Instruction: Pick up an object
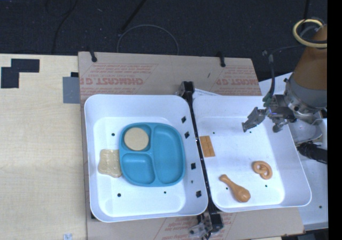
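pincer (pixel 251 123) hovers over the right bin (pixel 235 110), upper area; cannot tell its state from this view. nothing seen held. candidates lie toward 6 o'clock of it: one pretzel (pixel 262 169), one wooden spoon (pixel 235 187), long axis running 10 to 4 o'clock. one orange tag (pixel 206 146) at 8 o'clock. left bin (pixel 101 110): one blue tray (pixel 160 159), one cookie (pixel 135 138), one cracker (pixel 109 163).
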Robot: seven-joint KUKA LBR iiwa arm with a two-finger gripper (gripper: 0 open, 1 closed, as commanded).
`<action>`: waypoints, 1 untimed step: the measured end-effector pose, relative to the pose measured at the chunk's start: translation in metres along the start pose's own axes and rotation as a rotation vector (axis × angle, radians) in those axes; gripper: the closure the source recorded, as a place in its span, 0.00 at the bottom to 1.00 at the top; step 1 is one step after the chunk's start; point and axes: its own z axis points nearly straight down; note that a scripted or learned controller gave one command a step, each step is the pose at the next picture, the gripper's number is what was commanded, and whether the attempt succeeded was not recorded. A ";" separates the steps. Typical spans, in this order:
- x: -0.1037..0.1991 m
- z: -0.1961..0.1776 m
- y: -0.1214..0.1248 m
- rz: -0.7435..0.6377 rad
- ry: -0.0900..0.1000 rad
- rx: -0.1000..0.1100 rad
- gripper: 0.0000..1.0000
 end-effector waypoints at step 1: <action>0.000 -0.007 0.002 -0.002 -0.002 -0.014 0.00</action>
